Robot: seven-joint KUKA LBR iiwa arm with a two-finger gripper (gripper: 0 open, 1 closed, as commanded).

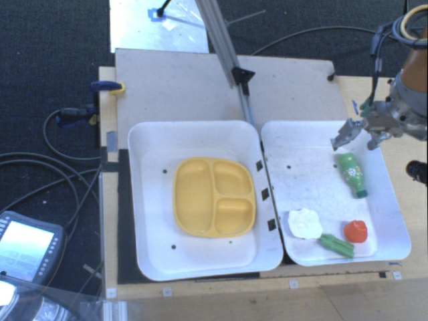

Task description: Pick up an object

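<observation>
Fingers [362, 136] of mine hang over the far end of the right bin [304, 156], spread apart with nothing between them; one tip shows grey toward the bin's middle [344, 137], the other sits closer to my wrist. My arm [411, 92] enters from the right, an orange band visible near the top edge, with cables looping above it. Just below the fingers, apart from them, lies a green bottle [352, 173] with a white label, lengthwise along the bin's right side, its cap pointing toward the near rim. Nearer the front of the same bin rest three more things: a white lump [305, 223], a small green piece [336, 245] touching or just beside the lump's lower corner, and an orange-red piece [356, 231] just right of both. The left bin [150, 199] holds a yellow divided tray [214, 197] with three compartments, lying flat near the bin's centre. The two bins meet along a seam marked by small black clips. Both stand on a pale board on the surface [180, 79]. A grey pole [217, 29] slants down from the top edge to a black bracket at the far end of the seam. Cables [60, 146] trail over the dark floor at left, and a handheld screen [23, 246] lies at the lower left corner. A blue and yellow clamp [108, 86] grips the board's left edge.
</observation>
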